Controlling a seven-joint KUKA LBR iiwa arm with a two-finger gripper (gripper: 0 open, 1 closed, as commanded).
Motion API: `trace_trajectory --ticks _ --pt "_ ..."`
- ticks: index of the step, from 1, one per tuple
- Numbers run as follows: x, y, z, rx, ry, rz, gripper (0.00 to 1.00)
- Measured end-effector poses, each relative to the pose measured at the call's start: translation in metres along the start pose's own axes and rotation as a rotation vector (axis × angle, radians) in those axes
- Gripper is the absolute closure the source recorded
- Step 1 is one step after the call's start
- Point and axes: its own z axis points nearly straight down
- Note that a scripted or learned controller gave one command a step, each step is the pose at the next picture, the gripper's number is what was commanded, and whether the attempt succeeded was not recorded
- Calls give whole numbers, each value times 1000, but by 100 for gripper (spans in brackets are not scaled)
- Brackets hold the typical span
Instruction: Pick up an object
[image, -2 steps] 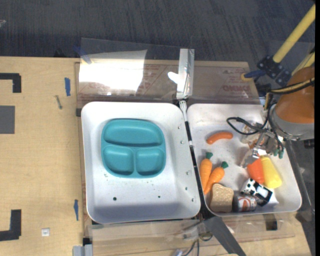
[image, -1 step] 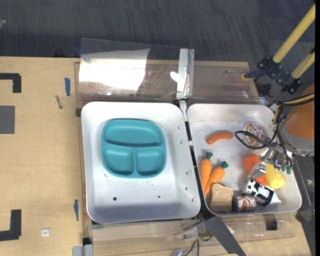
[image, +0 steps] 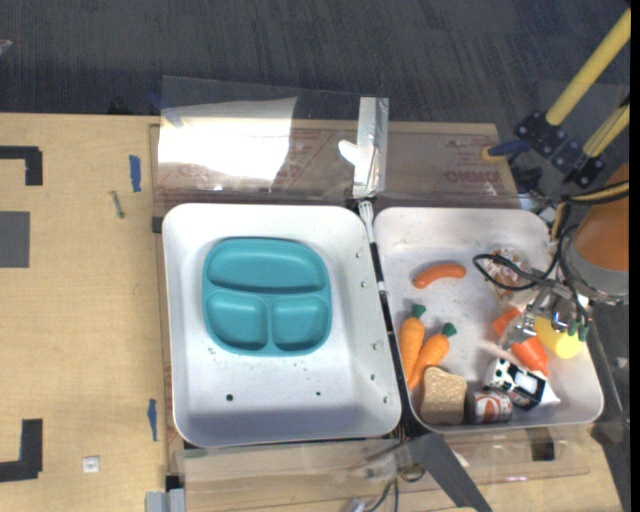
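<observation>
The gripper (image: 545, 312) is down in the right bin (image: 440, 232), among the toy food.

I cannot tell if it is apart or together. A small orange piece (image: 505, 322) and a yellow piece (image: 562, 340) sit just beside it. Two carrots (image: 420, 345) and a sausage (image: 439, 273) lie further left. The left bin (image: 190, 395) holds a teal tray (image: 266, 294).

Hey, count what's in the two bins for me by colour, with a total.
Teal: 1, tray, left bin
Orange: 5, sausage, two carrots, two pieces by the tool, right bin
Yellow: 1, piece
Tan: 1, bread
Black-and-white: 1, cow
Red-and-white: 1, can
Total: 10
</observation>
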Motion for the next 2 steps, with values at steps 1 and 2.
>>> trace_trajectory --ticks 1,2 --pt "-2 1 -10 0 -6 -1 100" --pt "-42 63 -98 2 5 105 100"
